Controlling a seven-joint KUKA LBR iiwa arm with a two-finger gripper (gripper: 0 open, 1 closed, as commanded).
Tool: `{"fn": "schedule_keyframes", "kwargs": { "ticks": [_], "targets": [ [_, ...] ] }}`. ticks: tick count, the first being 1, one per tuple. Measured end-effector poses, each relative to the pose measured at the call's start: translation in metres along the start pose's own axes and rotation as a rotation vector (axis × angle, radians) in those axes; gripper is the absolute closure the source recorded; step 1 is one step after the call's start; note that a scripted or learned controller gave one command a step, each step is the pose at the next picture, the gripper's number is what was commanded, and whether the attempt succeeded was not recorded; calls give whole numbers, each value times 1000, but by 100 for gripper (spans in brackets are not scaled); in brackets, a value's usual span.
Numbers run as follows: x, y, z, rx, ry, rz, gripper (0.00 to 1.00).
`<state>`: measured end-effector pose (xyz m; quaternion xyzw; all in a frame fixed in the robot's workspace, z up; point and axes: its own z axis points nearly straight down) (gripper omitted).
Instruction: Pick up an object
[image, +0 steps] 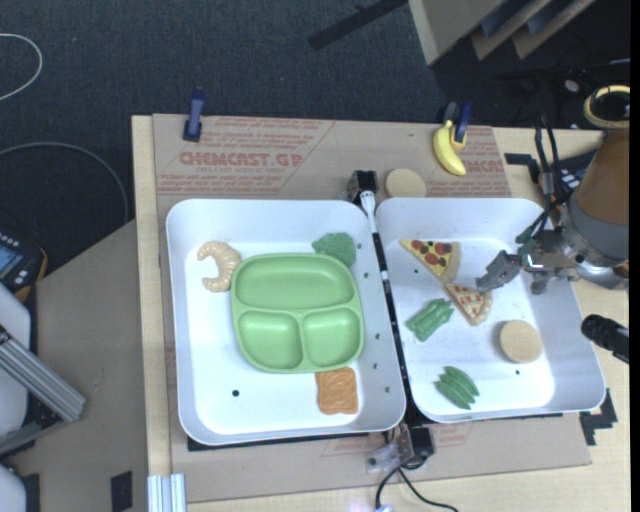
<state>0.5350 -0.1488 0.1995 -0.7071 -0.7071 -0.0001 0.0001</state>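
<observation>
Cardboard-topped worktop (250, 150) bearing two white bins, hand (515, 268) low over the right bin (570, 395), fingers spread apart on nothing, just beside two pizza slices (435, 255), with green beans (430, 320) and round cookie (520, 341) nearby.

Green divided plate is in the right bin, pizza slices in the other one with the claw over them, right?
Not quite. The camera view shows the green divided plate in the left bin, not the right. The pizza slices do lie in the other bin, the right one, with the claw over them.
</observation>
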Motion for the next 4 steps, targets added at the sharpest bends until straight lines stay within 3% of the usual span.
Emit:
{"fn": "schedule_keyframes", "kwargs": {
  "ticks": [1, 2, 3, 4],
  "targets": [
    [0, 1, -11, -4, -1, -1, 100],
    [81, -9, -158, -18, 1, -10, 100],
    [149, -5, -197, -8, 1, -9, 100],
    [179, -4, -140, 7, 1, -4, 100]
  ]
}}
